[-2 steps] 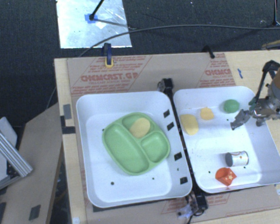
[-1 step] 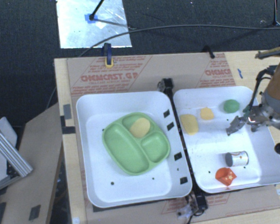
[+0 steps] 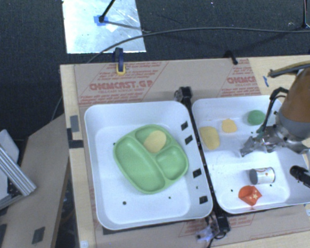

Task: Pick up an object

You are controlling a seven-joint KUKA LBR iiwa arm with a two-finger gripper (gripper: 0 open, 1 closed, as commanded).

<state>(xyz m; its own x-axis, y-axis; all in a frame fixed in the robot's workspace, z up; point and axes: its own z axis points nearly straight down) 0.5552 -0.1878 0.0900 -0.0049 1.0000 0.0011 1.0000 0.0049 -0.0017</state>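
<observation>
The surface (image 3: 156, 75) is covered by a brown cardboard sheet printed with red lettering and carries two shallow white bins side by side. The left white bin (image 3: 101, 152) holds a green three-compartment plastic plate (image 3: 142, 167), set at a tilt to the bin walls. A pale yellow rounded object (image 3: 156, 141) lies in the plate's far compartment.

The right white bin (image 3: 230, 195) holds five loose items. The grey arm with the orange band (image 3: 303, 101) reaches in from the right, over the right half of this bin. Its gripper (image 3: 251, 146) sits low over the bin's middle, pointing left. How far the gripper stands open cannot be told from this view, and nothing can be seen held in it.

Items in the right bin, by size:
- a pale yellow oblong object (image 3: 210, 137), at the far left of the bin, well left of the gripper;
- a small silver-grey can lying on its side (image 3: 263, 176), just near of the gripper;
- an orange-red crumpled object (image 3: 250, 194), near of the can, close to the near wall;
- a green rounded object (image 3: 255, 117), at the far side, beside the arm;
- a small yellow-orange object (image 3: 229, 125), between the oblong object and the green one.
</observation>
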